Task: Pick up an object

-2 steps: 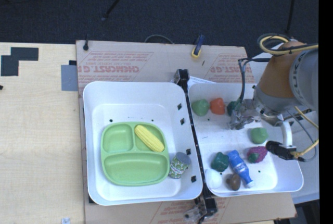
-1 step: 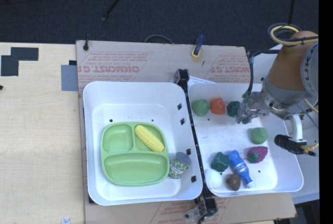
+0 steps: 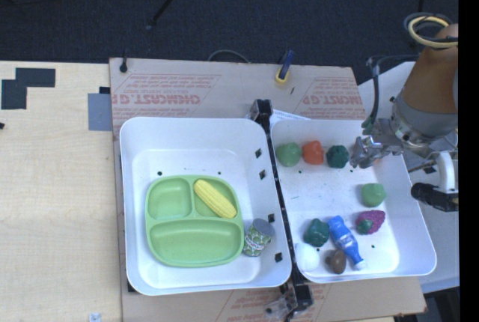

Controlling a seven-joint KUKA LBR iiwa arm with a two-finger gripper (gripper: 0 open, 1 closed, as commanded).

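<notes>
The right bin (image 3: 419,238) holds several small items. Along its far side lie a green ball (image 3: 287,154), an orange piece (image 3: 312,153) and a dark green piece (image 3: 337,156). A light green lump (image 3: 373,195) and a magenta piece (image 3: 370,222) sit further forward. A teal piece (image 3: 316,232), a blue bottle (image 3: 346,240), a brown piece (image 3: 336,261) and a white piece (image 3: 307,258) lie by the near wall. My gripper (image 3: 364,153) hangs low over the bin's far right, just right of the dark green piece.
The left bin (image 3: 135,163) holds a green divided plate (image 3: 187,242) with a yellow corn cob (image 3: 215,198) on it. A small can (image 3: 258,236) lies beside the plate. A black divider (image 3: 271,178) separates the bins. The arm's grey body (image 3: 426,99) rises at the right.
</notes>
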